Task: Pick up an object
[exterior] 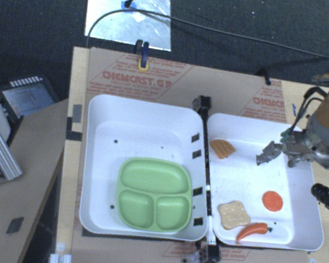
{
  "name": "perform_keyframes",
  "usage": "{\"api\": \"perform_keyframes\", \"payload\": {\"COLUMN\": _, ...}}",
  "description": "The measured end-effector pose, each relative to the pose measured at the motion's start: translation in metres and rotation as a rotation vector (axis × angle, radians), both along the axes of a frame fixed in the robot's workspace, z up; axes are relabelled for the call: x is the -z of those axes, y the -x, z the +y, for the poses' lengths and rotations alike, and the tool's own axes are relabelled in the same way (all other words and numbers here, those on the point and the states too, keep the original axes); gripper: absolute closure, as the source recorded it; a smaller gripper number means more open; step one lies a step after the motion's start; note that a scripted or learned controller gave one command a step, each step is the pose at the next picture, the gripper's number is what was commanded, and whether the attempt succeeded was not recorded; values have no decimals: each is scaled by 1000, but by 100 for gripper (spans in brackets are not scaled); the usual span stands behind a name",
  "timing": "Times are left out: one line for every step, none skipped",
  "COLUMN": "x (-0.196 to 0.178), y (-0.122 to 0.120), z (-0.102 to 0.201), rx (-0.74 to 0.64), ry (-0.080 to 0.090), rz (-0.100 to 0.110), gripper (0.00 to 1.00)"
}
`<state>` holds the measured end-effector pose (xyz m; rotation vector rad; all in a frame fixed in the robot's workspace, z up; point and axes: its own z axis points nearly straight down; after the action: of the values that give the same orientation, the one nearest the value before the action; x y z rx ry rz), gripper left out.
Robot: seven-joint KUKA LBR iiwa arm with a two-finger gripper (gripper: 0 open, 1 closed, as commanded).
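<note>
Pincer: (276, 152) hangs over the far part of the right bin (313, 232), fingers spread apart, nothing between them.
Nearest thing: the tan bread piece (222, 148) — it lies to the left of the pincer at about the same depth, near the bin's left wall, its long axis roughly left-right.
Others: red disc (272, 200) nearer the camera, just below the pincer; cracker (233, 214) and red pepper (252, 230) at the near edge.
Left bin: (100, 150) holds a green tray (154, 193).
Judgement: a short leftward shift, then descent, would likely suit the bread piece.
</note>
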<state>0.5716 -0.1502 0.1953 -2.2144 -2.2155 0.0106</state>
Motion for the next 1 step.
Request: {"api": "perform_keyframes", "payload": {"x": -7, "y": -3, "z": 0, "rx": -3, "ry": 2, "rz": -12, "gripper": 0}}
